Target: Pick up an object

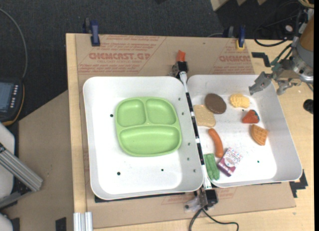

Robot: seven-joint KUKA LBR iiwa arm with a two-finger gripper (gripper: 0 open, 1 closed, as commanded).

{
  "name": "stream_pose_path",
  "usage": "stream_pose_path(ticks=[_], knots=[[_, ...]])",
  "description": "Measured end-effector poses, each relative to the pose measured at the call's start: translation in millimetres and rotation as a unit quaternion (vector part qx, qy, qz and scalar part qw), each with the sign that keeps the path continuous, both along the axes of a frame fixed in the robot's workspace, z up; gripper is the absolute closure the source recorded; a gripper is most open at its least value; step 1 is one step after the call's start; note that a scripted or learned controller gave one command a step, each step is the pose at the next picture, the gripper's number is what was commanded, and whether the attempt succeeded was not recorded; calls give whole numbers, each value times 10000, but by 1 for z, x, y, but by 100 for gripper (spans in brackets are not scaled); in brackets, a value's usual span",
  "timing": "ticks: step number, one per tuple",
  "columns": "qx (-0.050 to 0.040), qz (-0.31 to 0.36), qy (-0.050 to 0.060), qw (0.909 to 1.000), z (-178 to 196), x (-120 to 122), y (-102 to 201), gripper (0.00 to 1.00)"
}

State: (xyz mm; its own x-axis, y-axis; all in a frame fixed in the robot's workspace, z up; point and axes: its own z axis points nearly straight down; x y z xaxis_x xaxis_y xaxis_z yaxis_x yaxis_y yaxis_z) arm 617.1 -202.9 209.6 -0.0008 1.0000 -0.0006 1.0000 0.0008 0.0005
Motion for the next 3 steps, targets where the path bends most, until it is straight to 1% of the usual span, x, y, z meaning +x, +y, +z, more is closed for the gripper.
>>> stream_pose_path(ticks=[1, 2, 3], knots=[[10, -11, 36, 10000, -54, -36, -3, 0], [16, 0, 28, 10000, -127, -23, -9, 0], [50, 16, 0, 10000, -124, -62, -16, 0]])
